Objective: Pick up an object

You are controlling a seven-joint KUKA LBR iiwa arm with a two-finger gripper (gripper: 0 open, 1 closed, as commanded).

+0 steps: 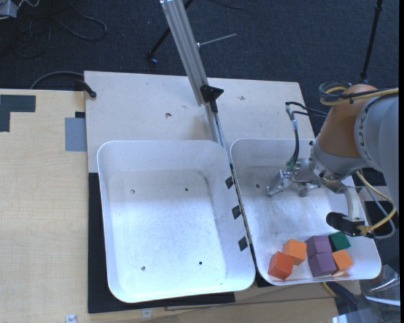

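Blocks, a small cluster of them, sit bunched in the near corner of the right bin, and that's what I'm after. On the left of the bunch lies an orange-red block, with a lighter orange block just behind it. Next come two purple blocks pressed together, one in front of the other. A green block sits at the back right of the group, and another orange block is tucked in front of it, against the purple ones. All of them rest on the bin floor, none lifted.

My pincer hangs over the middle of that same right bin, well apart from the cluster and farther from the camera. Its metal tips point toward the divider between the bins. Whether the tips are spread or pressed together, I cannot tell from this angle; nothing is visible between them. Behind it my wrist shows the orange band, then the grey arm running off to the right.

Over to the left, the left bin shows just its speckled white floor. Both bins rest on the pale counter, and a slanted metal rail rises from behind them.
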